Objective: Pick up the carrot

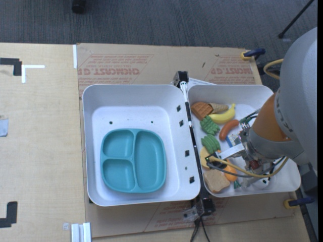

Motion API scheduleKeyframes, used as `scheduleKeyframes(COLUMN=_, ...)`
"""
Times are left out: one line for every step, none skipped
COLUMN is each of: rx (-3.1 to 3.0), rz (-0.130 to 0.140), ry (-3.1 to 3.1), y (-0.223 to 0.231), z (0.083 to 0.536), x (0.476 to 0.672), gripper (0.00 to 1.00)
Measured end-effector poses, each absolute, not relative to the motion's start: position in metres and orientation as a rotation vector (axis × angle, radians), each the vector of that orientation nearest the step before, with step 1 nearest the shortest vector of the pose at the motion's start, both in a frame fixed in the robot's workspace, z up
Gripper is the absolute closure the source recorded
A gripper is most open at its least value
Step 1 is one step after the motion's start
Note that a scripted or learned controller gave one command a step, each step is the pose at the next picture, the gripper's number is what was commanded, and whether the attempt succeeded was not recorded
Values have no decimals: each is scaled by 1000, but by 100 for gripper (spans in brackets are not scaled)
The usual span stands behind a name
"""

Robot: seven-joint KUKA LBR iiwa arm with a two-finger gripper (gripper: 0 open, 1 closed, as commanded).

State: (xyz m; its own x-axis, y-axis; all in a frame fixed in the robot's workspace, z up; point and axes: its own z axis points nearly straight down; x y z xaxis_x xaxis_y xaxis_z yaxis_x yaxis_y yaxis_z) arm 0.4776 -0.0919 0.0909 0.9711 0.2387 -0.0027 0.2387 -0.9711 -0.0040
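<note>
The carrot [228, 129] is a short orange-red piece lying aslant in the right bin [262, 97], between a banana and a green leafy toy. The arm comes in from the right, its orange band and grey wrist covering the bin's right half. My gripper [241, 161] hangs low over the bin's front part, just below and right of the carrot and close to it. Cables and wrist hardware hide its tips. Nothing can be seen held in it.
Around the carrot lie a banana [223, 116], a brown waffle piece [201, 108], green toys [211, 143], a bread slice [217, 181] and a small orange piece [230, 173]. The left bin [96, 105] holds a teal divided plate [133, 160].
</note>
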Motion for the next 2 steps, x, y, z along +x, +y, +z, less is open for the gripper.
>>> scheduleKeyframes(rx=-3115, rz=5, ry=-377, y=-92, z=91, x=478, gripper=0)
scheduleKeyframes(rx=-3115, rz=6, ry=-377, y=-92, z=91, x=477, gripper=0)
